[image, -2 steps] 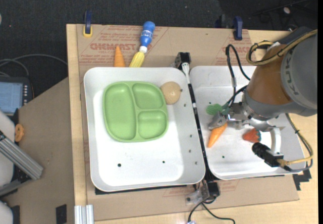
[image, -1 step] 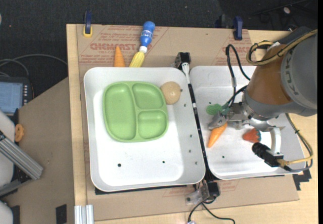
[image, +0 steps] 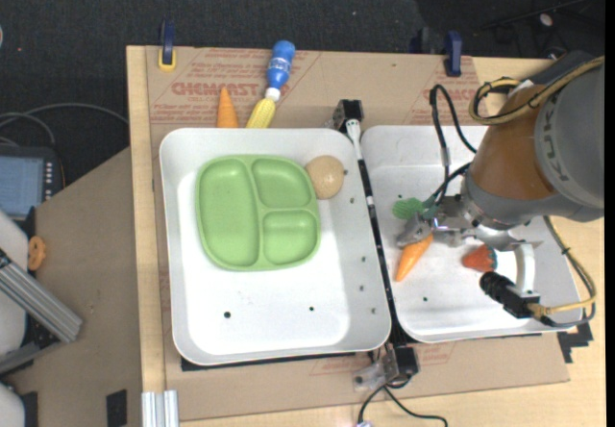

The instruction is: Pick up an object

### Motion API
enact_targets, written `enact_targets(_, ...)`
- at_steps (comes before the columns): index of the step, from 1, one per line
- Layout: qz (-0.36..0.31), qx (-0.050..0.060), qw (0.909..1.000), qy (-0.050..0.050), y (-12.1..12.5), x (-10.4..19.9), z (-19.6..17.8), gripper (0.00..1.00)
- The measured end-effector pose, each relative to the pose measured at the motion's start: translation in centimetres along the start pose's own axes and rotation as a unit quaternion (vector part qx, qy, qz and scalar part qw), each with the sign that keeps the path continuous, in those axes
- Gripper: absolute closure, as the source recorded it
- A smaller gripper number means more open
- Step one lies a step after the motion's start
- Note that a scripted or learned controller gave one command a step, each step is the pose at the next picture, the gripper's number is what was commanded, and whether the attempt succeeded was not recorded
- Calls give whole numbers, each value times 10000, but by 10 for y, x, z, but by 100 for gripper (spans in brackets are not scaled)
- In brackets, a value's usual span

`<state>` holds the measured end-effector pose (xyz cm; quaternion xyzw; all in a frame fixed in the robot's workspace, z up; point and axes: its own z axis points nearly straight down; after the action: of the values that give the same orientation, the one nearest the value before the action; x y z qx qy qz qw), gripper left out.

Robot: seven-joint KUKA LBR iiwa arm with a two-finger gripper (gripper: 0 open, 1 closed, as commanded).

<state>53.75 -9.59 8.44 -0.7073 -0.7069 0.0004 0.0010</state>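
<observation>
- The gripper [image: 430, 223] is reaching down into the right bin [image: 423, 310], just above a toy carrot [image: 410, 259]; whether it is spread or pinching anything cannot be told.
- The carrot is lying tilted on the bin floor, its green top [image: 405, 209] beside the gripper.
- A red object [image: 478, 260] is lying under the arm [image: 538, 156].
- A green divided plate [image: 258, 212] and a tan ball [image: 325, 175] are sitting in the left bin [image: 279, 319].
</observation>
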Motion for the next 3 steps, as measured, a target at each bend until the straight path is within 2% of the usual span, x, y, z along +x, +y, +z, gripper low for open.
enact_targets(3, 0, 0, 10000, 0, 0, 0, 0, 0)
